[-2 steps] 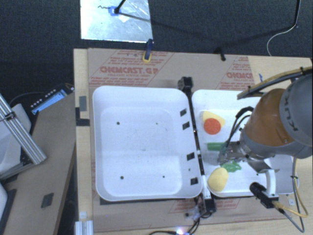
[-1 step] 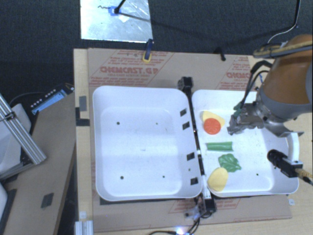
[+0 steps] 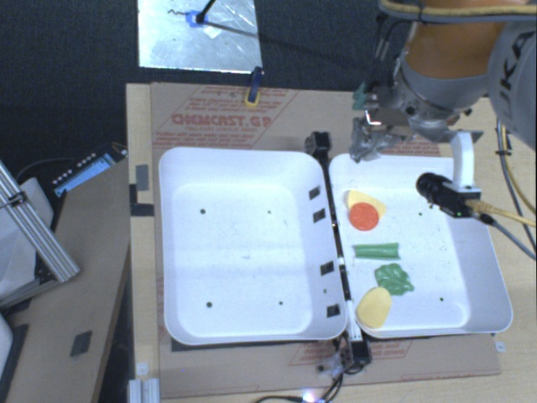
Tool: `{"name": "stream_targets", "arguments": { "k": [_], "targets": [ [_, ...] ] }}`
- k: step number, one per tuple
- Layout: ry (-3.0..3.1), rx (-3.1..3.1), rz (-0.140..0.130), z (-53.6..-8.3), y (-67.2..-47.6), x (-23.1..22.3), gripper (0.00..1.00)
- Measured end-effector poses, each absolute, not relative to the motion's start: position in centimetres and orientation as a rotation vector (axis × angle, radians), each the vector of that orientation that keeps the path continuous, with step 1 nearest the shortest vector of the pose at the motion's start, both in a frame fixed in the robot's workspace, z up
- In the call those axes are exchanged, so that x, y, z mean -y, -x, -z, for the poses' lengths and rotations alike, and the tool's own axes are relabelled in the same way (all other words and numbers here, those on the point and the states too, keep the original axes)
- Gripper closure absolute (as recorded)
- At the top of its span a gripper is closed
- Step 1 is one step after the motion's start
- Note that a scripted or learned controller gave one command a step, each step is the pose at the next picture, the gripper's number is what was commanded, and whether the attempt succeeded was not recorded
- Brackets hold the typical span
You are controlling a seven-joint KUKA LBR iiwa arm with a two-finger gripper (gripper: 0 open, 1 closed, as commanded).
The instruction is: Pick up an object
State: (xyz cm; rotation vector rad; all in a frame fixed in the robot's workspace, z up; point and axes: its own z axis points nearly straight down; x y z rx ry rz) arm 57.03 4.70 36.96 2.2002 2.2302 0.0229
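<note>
so the jaws (image 3: 366, 148) hang over the far rim of the right bin (image 3: 482, 259), can't tell how they're set, and the nearest pickable thing, the orange disc (image 3: 363, 216), sits just below them toward the camera, beside the divider

A cardboard-covered bench (image 3: 218, 116) carried two shallow white bins touching side by side. The left bin (image 3: 243, 242) sat beside the right bin (image 3: 470, 284). Behind the left bin, a yellow-and-blue clip (image 3: 252, 91) lay on the cardboard, near a shiny metal sheet (image 3: 199, 23).
</note>
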Motion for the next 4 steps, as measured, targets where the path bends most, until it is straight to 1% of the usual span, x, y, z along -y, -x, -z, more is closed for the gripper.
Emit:
{"name": "stream_targets", "arguments": {
  "k": [1,2,3,4],
  "targets": [
    [-2.208,-2.232,-0.013,-42.6,-55.9,-12.0,1.00],
    [-2.211,-2.230,-0.012,-48.2,-50.4,-15.4,1.00],
    [-2.213,-2.230,-0.005,-48.5,-48.6,-18.6,1.00],
    [-2.218,-2.234,0.021,-31.7,-48.4,-22.8,1.00]
  ]
}}
